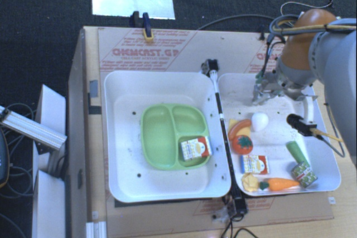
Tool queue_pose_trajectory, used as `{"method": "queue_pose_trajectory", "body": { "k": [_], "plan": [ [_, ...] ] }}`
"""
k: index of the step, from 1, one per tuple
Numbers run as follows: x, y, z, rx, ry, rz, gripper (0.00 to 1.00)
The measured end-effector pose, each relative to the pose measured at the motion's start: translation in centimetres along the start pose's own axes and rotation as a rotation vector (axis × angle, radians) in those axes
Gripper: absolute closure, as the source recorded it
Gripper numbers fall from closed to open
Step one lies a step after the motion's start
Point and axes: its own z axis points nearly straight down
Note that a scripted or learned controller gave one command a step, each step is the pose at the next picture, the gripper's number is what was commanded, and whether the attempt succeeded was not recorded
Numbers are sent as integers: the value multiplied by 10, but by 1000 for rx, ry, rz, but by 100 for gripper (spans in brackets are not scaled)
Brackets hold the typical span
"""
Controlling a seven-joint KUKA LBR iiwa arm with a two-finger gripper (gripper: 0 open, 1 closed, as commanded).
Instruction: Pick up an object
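White egg [259,120] lies in the right bin [329,178] beside tomato [242,144] (end effector [261,95] grip unclear).

A bulky grey arm [334,50] wears an orange band [304,36], with bundled cables [281,22] above.

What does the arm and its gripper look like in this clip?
The arm is a bulky, rounded grey body with an orange band above the wrist. Thin cables loop beside that band. The gripper is a small grey metal piece with two slim fingers.
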Motion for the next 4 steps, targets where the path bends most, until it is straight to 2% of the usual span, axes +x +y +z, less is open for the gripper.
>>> {"method": "queue_pose_trajectory", "body": {
  "k": [1,2,3,4],
  "plan": [
    [-9,1,-71,0,0,5,100],
    [-9,1,-71,2,1,4,0],
    [-19,19,12,5,1,3,0],
    [-19,21,0,0,-1,-1,100]
  ]
}}
